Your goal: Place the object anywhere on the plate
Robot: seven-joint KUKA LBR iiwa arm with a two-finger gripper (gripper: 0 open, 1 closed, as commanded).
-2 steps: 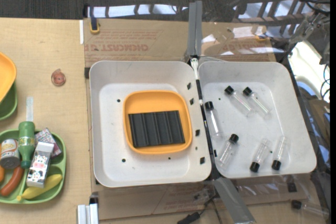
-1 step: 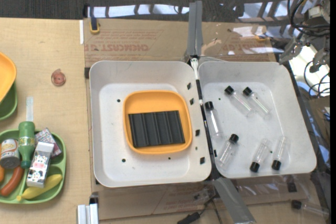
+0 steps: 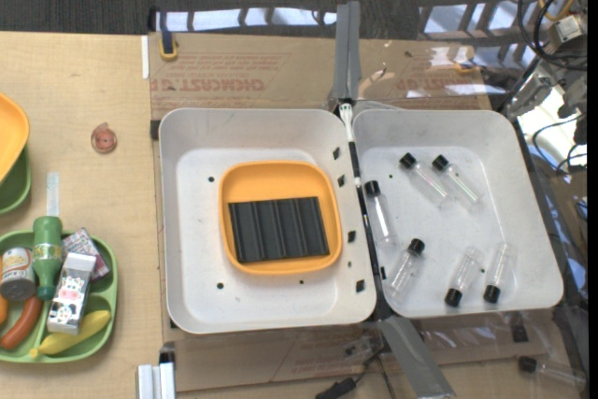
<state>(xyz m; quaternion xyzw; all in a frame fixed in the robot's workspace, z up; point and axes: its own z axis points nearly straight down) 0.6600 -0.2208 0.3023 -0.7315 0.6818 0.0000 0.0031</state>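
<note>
Ideally, descend squarely over one vial (image 3: 405, 263), its black cap aside, before carrying it to the orange plate (image 3: 280, 178).

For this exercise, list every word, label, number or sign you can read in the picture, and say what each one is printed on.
"CHEMCIZL" or close to it: red print on the cardboard sheet behind the left bin, upside down and mirrored, so the reading is uncertain.
Smaller red lines above it: too blurred to read.
Small carton on the green tray: markings too small to read.
Can on that tray: label too small to read.
</note>
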